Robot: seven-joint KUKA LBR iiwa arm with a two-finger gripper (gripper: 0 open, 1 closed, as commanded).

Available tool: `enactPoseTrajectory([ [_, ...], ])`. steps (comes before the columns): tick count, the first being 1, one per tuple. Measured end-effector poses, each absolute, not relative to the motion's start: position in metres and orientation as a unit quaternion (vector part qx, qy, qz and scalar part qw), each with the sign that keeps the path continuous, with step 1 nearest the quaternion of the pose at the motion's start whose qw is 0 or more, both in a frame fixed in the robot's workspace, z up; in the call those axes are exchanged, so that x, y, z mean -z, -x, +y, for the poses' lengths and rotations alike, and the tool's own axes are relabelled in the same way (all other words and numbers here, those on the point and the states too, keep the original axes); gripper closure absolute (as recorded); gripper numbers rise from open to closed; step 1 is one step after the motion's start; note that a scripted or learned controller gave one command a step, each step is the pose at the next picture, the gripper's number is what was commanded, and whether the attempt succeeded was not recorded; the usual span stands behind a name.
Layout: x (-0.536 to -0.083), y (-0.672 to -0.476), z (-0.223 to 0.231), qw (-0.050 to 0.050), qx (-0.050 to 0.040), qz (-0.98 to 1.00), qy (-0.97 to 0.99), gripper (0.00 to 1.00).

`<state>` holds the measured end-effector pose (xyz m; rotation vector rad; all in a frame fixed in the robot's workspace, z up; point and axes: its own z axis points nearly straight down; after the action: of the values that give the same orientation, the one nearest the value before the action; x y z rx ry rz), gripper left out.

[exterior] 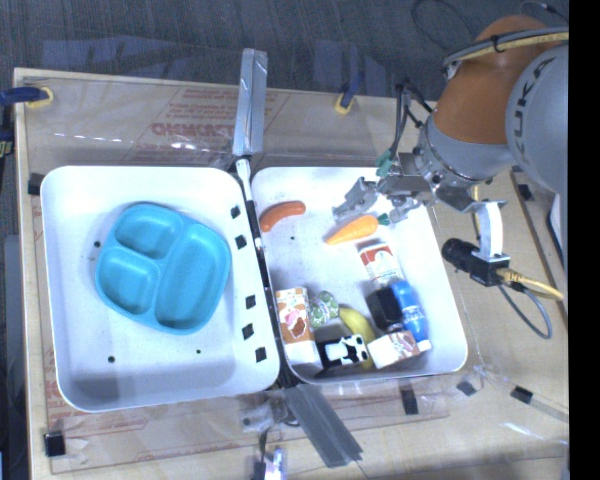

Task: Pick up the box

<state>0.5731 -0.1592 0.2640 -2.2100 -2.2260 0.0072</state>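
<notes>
Your gripper (365, 200) hangs over the far part of the right bin (447, 298), just by the carrot (353, 230), and you can see its two fingers spread a little with nothing between them. So you are at the start: the hand is reaching in, and the box is not picked up yet. There are a few boxes, and you can't tell from here which one is meant; they all sit at the near end of that same bin. Start at the near edge: a black and white carton (342, 352) lies there, with a small white box (399, 347) just beside it on the right. A little farther back stands a box with fruit pictures (293, 315), next to a green thing (324, 307) and a banana (354, 320). Then comes a blue bottle (406, 306) beside something black (384, 306), and past those a red and white carton (380, 262). Farthest back lie the carrot and a sausage (282, 213). To get a box, I think you need to move the hand toward the near end and come down with the fingers wide, because the things there are packed close and it could grab the wrong one. The left bin (70, 368) has a blue tray (165, 266) with three parts in it.
</notes>
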Motion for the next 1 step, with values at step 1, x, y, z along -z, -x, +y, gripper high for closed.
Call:
enactPoseTrajectory([
  [1, -0.1270, -0.5727, -0.2097, 0.002, -0.0021, -0.721, 0.693, 0.00],
])
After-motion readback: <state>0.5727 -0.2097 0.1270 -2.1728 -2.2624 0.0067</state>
